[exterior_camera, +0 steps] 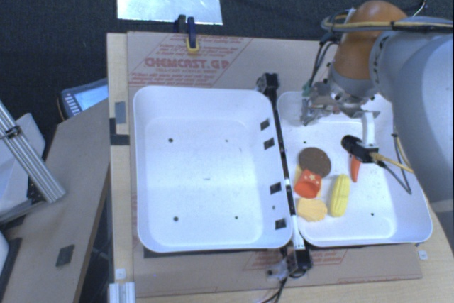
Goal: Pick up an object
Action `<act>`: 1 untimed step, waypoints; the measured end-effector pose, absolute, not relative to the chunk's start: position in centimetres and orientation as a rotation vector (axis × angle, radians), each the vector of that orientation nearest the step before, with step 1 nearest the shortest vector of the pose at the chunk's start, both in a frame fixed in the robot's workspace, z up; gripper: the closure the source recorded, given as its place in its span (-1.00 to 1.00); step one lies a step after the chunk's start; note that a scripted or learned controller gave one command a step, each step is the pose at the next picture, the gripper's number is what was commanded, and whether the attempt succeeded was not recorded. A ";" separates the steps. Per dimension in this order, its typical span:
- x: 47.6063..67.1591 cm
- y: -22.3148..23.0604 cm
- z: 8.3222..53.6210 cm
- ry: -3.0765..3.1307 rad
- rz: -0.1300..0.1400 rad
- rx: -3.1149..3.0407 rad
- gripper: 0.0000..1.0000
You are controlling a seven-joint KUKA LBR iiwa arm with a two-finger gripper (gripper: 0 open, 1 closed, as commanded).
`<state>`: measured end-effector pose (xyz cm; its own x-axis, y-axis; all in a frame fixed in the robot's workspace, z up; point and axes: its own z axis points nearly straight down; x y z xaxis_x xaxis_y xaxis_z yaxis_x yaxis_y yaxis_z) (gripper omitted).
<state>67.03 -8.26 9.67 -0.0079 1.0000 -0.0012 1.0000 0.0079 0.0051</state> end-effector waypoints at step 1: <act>67.0 -8.3 9.6 2.227 0.004 2.209 -1.00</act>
